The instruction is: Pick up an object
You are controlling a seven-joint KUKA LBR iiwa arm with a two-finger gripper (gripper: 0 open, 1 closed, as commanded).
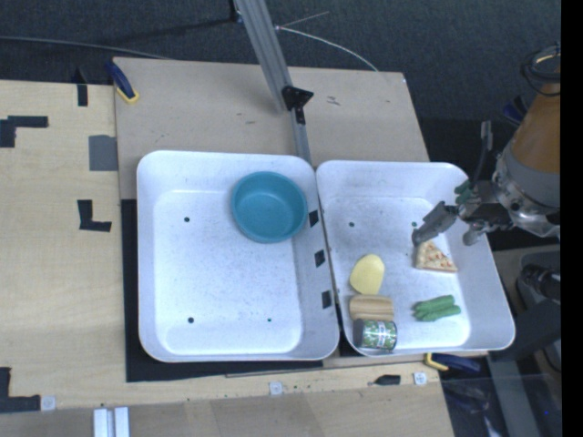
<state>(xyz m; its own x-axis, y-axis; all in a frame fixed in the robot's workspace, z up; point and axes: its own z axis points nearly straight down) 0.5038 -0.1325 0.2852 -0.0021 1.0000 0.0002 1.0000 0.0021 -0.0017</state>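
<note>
- Camera view: the arm (537, 153) is reaching in from three o'clock, its orange band sitting above the grey wrist, and the gripper (448, 227) is hanging over the upper right part of the right bin (383, 185).
- The two dark fingers (431, 225) are standing apart, with nothing between them; one is pointing toward eight o'clock and the other is lying closer to the wrist.
- The pizza slice (435, 259) is lying just below the gripper, at about six o'clock from the fingertips; whether they are touching it cannot be told.
- The yellow lemon (367, 273) is sitting near the bin's middle, at nine o'clock from the pizza slice.
- A tan block (372, 307) is lying right at six o'clock of the lemon, and a green can (375, 335) is lying on its side against the bin's lower rim, just under the block.
- The green bean pod (435, 309) is resting at three o'clock from the block, well below the pizza slice.
- The left bin (182, 280) is holding a blue bowl (268, 206), upright, toward its one o'clock corner.
</note>
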